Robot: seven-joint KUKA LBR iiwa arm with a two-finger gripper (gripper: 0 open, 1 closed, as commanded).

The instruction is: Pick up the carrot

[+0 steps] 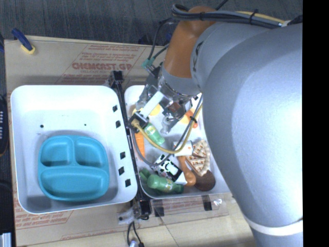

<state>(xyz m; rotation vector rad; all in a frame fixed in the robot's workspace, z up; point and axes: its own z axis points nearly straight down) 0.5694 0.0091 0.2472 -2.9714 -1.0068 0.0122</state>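
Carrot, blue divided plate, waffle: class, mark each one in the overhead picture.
carrot [140,142]: camera view, middle of its orange body by the right bin's left wall.
blue divided plate [74,168]: camera view, central ridge between compartments.
waffle [200,157]: camera view, its gridded top face.

Two shallow white plastic bins: left bin [31,102], right bin [134,92]. One light-blue three-compartment plastic tray [74,167] in the left bin, lower left of frame. One orange tapered carrot [139,141] at the right bin's left wall. Two green plastic bottles: a pale one [154,136] mid-frame, a darker one [163,183] at the bin's lower edge. One brown waffle-patterned toy piece [199,157]. One brown sausage-shaped toy [187,172]. One dark brown round item [205,181]. One black-and-white small box [169,167]. Other clutter under the arm is uncountable.
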